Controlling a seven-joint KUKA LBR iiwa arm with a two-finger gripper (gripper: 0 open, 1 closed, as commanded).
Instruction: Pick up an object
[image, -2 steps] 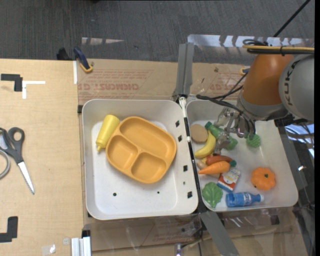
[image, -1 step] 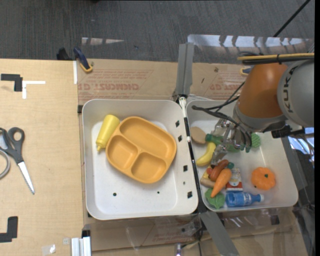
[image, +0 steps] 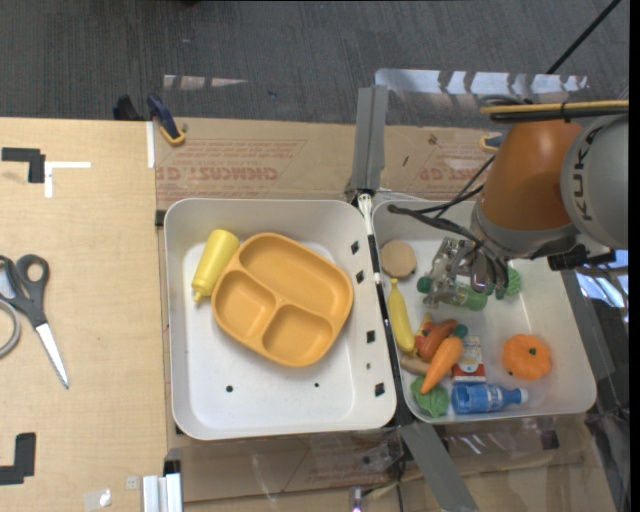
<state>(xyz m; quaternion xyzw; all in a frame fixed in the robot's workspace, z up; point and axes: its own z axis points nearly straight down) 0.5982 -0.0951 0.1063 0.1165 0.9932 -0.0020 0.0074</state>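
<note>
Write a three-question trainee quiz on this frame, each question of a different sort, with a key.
1. True or false: the orange divided tray lies in the right bin.
2. Which is nearest the end effector? A) yellow bottle B) green toy C) scissors
3. Fill in: the blue bottle lies just below the ____.

Key:
1. False; it lies in the left bin.
2. B.
3. Carrot.

Left white bin (image: 190, 400): orange-yellow tray (image: 283, 297), yellow bottle (image: 213, 262). Right bin (image: 570, 390): orange pumpkin (image: 526, 357), orange carrot (image: 441, 364), blue bottle (image: 485, 398), yellow banana (image: 400, 315), tan disc (image: 399, 259).
</note>
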